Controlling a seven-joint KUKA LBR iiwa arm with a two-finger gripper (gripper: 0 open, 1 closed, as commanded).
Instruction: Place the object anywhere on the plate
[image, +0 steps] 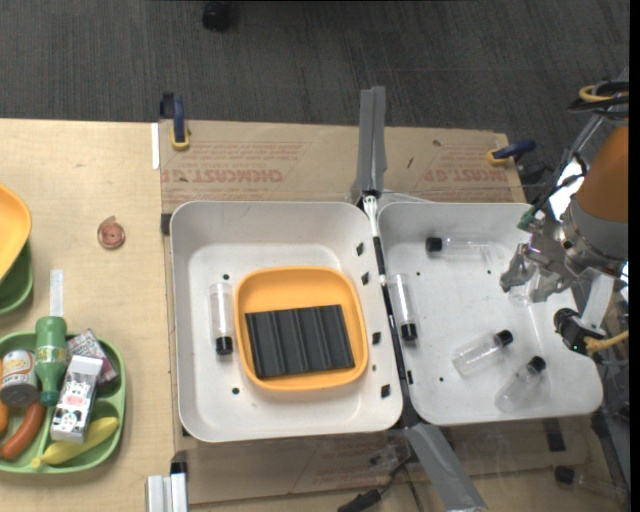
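Over the right bin's (590, 400) right edge my hand (535, 272) hangs, reaching in from that side. I see nothing between the grippers, and whether they are parted or closed I cannot tell — the metal there is a blur against the white floor.

Several clear vials with black caps lie about. One (482, 352) lies near the bin's middle, another (520, 385) by the front right corner, a third (452, 243) near the back edge, a fourth (402, 307) along the left wall. One more vial (220, 318) lies in the left bin (190, 400), just beside the plate's left rim.

The plate (300, 285) is orange, in the middle of the left bin, with a dark ribbed block (298, 340) lying on it, so only its rim and back part stay bare.

I take the middle vial as the likely object, being nearest my hand. I judge it light, stiff and slick, and apt to roll — best taken across the barrel near mid-length, jaws square to its axis. Squeeze gently; thin plastic or glass may crack or squirt out.
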